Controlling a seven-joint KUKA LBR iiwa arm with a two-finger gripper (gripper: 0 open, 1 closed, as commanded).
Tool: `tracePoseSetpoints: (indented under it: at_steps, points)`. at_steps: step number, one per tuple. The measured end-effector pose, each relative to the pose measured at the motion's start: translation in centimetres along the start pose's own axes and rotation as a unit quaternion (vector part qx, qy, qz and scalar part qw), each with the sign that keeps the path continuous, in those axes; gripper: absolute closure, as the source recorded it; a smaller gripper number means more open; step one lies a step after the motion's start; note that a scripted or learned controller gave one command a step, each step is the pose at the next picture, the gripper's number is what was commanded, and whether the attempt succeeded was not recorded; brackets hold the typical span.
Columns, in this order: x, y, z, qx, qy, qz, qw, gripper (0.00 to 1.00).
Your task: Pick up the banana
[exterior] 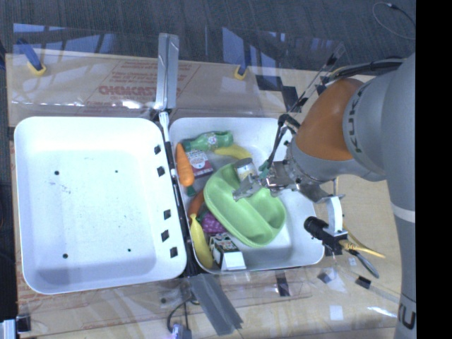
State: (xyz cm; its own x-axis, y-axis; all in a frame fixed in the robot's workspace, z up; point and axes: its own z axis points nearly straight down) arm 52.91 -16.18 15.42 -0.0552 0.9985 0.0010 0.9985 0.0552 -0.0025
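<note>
Two white bins sit side by side. In the right bin (300,256), one banana (200,242) lies at seven o'clock, one carrot (183,165) at ten, one green bowl (247,210) centrally. The gripper (248,184) hovers over the bowl; its opening cannot be told.

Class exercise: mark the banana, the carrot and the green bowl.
banana (198,242): camera view, middle of its curved body.
carrot (183,166): camera view, middle of its length.
green bowl (233,200): camera view, inner left wall.

We see the bench (92,83) carrying two white bins. The left bin (28,210) sits touching the right bin (300,256).
</note>
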Motion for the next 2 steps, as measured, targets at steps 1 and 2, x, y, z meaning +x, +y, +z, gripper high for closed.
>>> tracePoseSetpoints:
  at_steps: [1, 2]
  points:
    - [1.3, -2.5, -1.8, 0.002, 0.001, 0.087, 0.9962, 0.00]
    - [-1.7, 2.6, 0.7, 0.000, 0.000, 0.019, 0.9998, 0.00]
